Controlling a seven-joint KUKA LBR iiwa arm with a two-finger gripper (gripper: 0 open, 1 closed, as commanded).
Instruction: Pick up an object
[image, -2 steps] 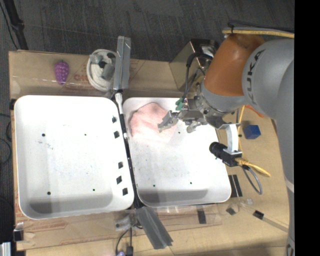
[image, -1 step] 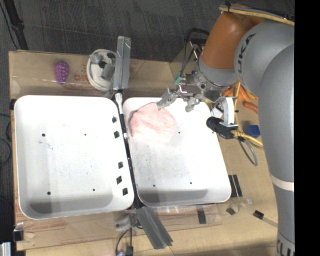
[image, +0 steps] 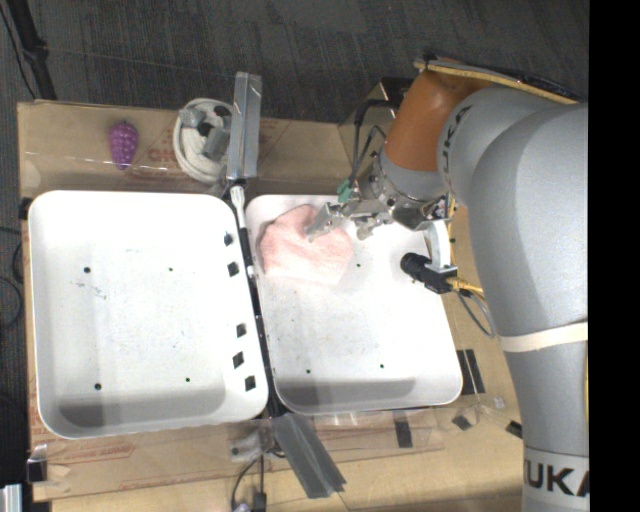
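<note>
Pink cloth (image: 303, 247) hugs the right bin's (image: 420, 385) far-left corner (bare floor nearer).

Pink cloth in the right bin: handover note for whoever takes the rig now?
Gripper: low in the right bin, at the upper right edge of the pink cloth; whether it is open or shut can't be told.
Pink cloth: crumpled, lying on the bin floor in the upper left corner, against the divider.
Left bin: nothing of the job's in it.
Purple grape-like toy: on the bench behind the left bin.
Done: arm lowered to the cloth.
Left: confirm a grasp, lift clear.
</note>
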